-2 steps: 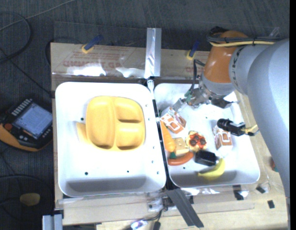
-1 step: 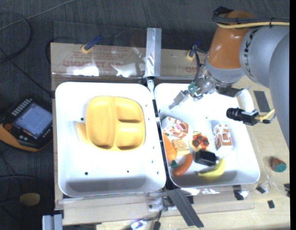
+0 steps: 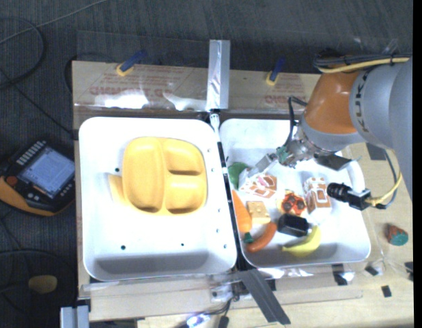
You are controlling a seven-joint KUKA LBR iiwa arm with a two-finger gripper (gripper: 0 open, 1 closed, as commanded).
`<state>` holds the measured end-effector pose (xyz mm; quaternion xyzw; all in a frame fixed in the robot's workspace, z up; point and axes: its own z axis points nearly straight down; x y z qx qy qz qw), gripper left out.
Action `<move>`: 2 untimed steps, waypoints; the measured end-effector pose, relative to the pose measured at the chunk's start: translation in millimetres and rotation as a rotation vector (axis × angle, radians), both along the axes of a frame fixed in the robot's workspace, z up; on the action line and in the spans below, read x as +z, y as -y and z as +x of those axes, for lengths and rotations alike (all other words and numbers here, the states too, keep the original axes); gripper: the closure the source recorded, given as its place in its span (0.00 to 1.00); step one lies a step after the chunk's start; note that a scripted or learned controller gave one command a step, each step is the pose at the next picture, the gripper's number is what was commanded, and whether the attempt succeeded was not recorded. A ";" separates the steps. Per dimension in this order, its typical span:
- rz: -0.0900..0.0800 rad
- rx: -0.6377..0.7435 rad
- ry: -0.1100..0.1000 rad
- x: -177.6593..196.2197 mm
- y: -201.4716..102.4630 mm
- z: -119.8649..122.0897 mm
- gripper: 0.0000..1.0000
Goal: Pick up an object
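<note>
Grey arm (image 3: 375, 108) reaching over right bin (image 3: 347, 251), yellow tray (image 3: 163, 174) in left bin (image 3: 102, 251), banana (image 3: 302, 243) near front wall, long axis left-right, tips curling up; gripper (image 3: 283, 156) state: cannot tell.

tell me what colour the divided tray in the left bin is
Yellow. The divided tray shows plainly in the camera view, lying in the left white bin.
</note>
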<state>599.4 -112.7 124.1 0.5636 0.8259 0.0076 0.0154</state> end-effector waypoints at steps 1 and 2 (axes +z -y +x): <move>-0.002 0.020 0.030 -7.0 -2.6 -14.9 0.00; 0.000 -0.037 -0.002 -29.9 -7.4 -79.3 0.00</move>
